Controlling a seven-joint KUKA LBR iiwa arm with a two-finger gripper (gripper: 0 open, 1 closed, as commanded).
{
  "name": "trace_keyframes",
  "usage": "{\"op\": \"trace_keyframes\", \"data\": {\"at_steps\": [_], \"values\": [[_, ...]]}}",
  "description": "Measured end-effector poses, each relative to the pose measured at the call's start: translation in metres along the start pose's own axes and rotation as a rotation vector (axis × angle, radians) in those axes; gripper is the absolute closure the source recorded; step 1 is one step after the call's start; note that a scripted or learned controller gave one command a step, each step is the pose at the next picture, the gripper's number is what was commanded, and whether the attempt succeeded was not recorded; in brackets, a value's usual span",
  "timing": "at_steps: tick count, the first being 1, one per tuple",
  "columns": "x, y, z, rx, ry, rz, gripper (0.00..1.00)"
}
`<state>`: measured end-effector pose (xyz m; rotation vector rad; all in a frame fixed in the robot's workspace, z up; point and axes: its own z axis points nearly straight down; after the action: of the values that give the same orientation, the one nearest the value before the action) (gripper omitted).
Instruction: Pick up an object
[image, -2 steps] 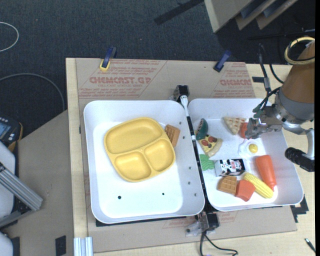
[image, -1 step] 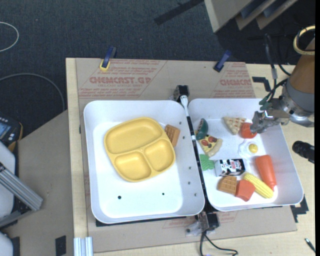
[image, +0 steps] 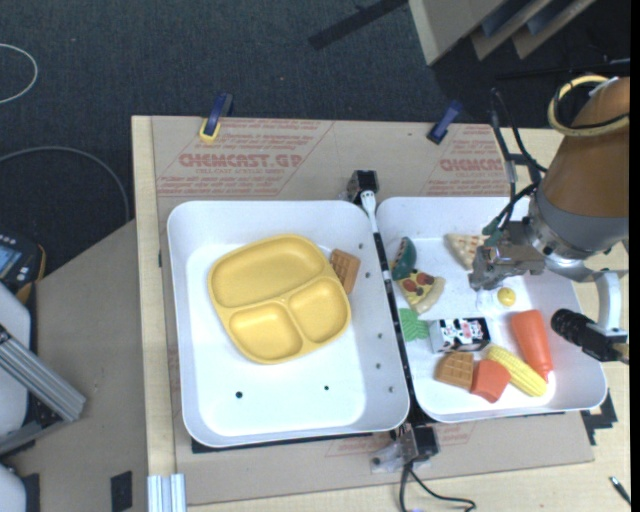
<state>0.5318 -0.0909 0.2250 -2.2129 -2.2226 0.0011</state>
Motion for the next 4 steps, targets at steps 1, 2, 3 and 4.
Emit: {"op": "trace_keyframes", "data": {"at_steps": [1, 2, 3, 4], "values": [[0.044, -0.027, 0.011, 0.001, -0.001, 0.002, 1.00], [0.063, -0.036, 0.009, -0.001, -0.001, 0.002, 1.00], [0.057, -0.029, -0.009, -0.008, -0.004, 0.004, 1.00], [0.057, -0.038, 0.011, 0.000, -0.002, 0.005, 1.00]]}}
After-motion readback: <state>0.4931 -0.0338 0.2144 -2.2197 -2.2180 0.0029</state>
